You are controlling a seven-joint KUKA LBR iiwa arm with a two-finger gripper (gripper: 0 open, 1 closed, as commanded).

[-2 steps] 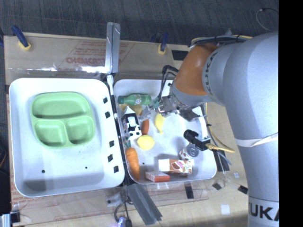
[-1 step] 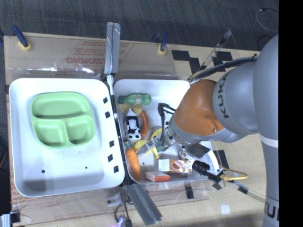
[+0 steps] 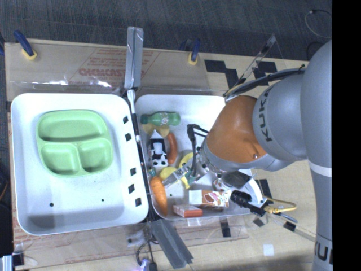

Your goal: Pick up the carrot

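Approach step. Smooth orange tapered carrot [image 3: 159, 197] lies at right white bin's [image 3: 211, 101] 7 o'clock corner. Claw [image 3: 185, 176] hangs just at its 1 o'clock; claw state cannot be told. Next: descend over carrot.

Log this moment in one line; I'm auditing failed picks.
carrot: right bin, front-left corner | gripper: beside carrot, above clutter | tray: left bin

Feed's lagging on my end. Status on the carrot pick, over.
Gripper low in right bin, fingers unclear. Carrot lying loose by bin's left wall. Yellow toy and cartons crowd it.
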